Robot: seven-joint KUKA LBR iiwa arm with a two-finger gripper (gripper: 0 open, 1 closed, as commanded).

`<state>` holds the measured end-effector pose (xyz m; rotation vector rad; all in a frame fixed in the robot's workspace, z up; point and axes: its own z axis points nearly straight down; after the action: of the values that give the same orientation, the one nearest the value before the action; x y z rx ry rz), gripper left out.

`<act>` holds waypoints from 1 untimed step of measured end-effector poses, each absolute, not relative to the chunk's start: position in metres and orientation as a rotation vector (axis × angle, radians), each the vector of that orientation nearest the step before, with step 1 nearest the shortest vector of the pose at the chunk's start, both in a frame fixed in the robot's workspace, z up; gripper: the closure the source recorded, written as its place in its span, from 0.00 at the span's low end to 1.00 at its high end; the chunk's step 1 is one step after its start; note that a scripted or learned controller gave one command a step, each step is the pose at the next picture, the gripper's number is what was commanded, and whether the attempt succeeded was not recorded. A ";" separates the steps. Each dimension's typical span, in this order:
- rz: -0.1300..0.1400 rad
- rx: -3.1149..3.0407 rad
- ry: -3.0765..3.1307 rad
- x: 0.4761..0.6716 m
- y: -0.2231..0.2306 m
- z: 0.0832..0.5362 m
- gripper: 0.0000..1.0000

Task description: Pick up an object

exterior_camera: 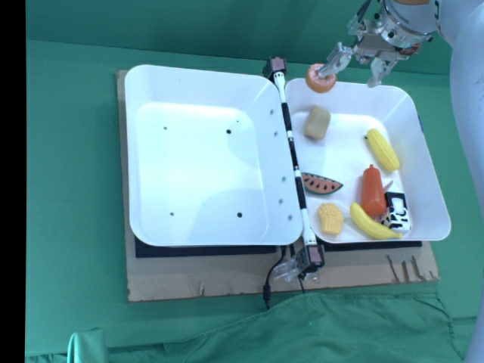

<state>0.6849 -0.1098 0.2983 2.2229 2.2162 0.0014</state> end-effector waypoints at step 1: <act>-0.010 2.238 2.206 0.612 -0.194 0.251 0.00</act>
<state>0.6115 -0.1937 0.2514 2.2377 2.2063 -0.0096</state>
